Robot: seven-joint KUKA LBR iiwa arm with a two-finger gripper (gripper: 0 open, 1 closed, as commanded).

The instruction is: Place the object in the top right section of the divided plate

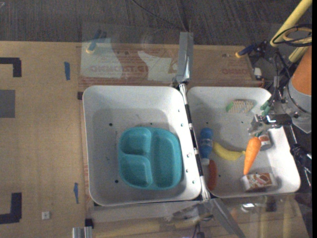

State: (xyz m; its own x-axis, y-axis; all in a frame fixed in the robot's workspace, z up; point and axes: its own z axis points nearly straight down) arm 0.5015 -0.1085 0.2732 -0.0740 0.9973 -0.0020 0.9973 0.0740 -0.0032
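Note:
The teal divided plate [150, 157] lies in the left white bin [99, 113]; its large section is on the right and two smaller ones are on the left. My gripper [261, 124] hangs over the right side of the right bin [218, 100], just above the upper end of an orange carrot [251, 155]. The carrot lies tilted on the bin floor, and nothing is seen in the gripper's hold. Close by in that bin are a yellow banana [228, 153] and an ear of corn [240, 105].
The right bin also holds a blue bottle [206, 142], a red sausage [212, 173], a small brown carton [258, 181] and a small red-and-white item [265, 141] next to the carrot. A metal divider [190, 133] separates the bins. Cables and a yellow rod crowd the top right.

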